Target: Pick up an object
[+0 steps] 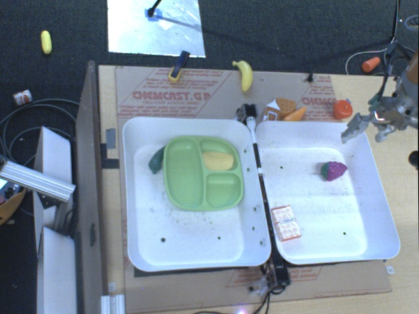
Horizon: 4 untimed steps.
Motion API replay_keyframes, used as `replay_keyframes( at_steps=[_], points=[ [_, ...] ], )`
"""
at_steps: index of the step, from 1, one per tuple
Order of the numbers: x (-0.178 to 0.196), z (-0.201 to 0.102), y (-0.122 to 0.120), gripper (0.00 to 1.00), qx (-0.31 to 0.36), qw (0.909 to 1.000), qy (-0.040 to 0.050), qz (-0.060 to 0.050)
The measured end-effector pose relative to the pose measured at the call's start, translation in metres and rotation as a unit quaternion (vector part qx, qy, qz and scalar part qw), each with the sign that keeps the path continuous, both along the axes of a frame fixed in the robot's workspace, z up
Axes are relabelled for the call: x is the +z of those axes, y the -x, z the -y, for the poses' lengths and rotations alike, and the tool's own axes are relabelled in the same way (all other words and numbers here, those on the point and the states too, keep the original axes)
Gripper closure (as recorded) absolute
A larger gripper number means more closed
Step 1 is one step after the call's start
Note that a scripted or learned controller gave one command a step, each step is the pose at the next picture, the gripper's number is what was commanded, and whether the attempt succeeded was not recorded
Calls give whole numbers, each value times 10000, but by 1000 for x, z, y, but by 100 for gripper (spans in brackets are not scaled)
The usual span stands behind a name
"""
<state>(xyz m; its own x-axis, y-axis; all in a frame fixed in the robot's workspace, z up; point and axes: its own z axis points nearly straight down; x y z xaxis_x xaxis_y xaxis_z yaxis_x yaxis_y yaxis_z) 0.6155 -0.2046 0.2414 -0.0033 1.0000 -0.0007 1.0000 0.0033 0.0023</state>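
Nearest me lay a small red-and-white box (pixel 285 222) in the right bin (pixel 366 241).
Claw (pixel 368 127) hung released over the bin's far corner; I judged the purple grapes (pixel 334 170) nearest, needing a straight descent.

Purple grapes (pixel 334 170), rt bin (pixel 373 244)

Both bins, the left bin (pixel 141 175) and the right bin (pixel 366 175), look like smooth white plastic, faintly scuffed and speckled. The green divided plate (pixel 190 175) is matt plastic. Under them lies printed brown cardboard (pixel 196 90). A shiny metallic sheet (pixel 131 18) rests on dark, rough carpet (pixel 275 18).
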Motion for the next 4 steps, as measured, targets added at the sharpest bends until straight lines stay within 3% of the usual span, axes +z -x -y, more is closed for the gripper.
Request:
replay_keyframes(
  at_steps=[1,2,3,4],
  points=[
    [-83,1,-17,0,14,10000,-2,-15],
    [-161,1,22,0,-16,10000,-13,-35],
    [-146,2,18,100,-5,10000,4,15],
    [-147,-71,-27,100,22,10000,-23,-66]
  ],
)
